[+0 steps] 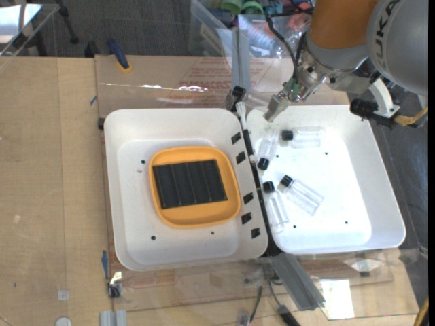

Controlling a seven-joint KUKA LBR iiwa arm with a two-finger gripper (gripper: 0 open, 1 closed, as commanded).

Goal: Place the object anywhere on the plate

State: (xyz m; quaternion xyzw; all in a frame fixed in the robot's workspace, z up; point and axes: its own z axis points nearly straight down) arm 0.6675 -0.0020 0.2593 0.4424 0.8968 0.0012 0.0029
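Observation:
An orange plate (195, 185) with a black ribbed middle lies in the left white bin (129, 202). Several clear vials with black caps lie in the right white bin (353, 182): one (304, 137) near the back, one (302, 193) in the middle, and others (274, 206) along the left wall. My gripper (273, 109) hangs over the back left corner of the right bin, above and behind the vials, with nothing seen in it.
A row of black clips (243, 175) runs along the divide between the bins. A clear tub of coloured items (251, 9) stands behind the bins. The grey and orange arm (353, 19) fills the upper right.

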